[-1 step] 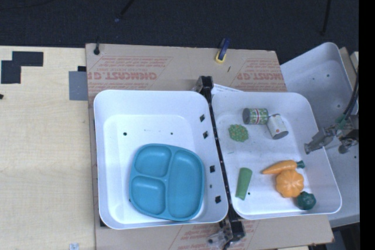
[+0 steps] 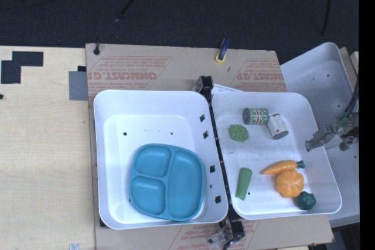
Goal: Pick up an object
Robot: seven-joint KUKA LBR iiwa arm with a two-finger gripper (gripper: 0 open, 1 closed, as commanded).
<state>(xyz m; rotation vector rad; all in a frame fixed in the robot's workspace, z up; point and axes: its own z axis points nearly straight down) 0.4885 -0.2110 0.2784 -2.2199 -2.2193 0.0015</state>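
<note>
The pincer (image 2: 321,140), its state impossible to tell, hovers at the right bin's (image 2: 319,117) edge; the toy carrot (image 2: 281,167) and cans remain unpicked.

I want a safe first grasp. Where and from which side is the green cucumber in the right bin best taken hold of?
Grip the green cucumber at its middle, coming straight down from above, with the claw closing across its narrow width. It lies flat and nearly upright in the camera view, apart from the carrot.

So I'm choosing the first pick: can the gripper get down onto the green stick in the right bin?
Probably yes. The green stick lies alone on bare bin floor, nothing over it; the gripper sits at the bin's right rim.
</note>
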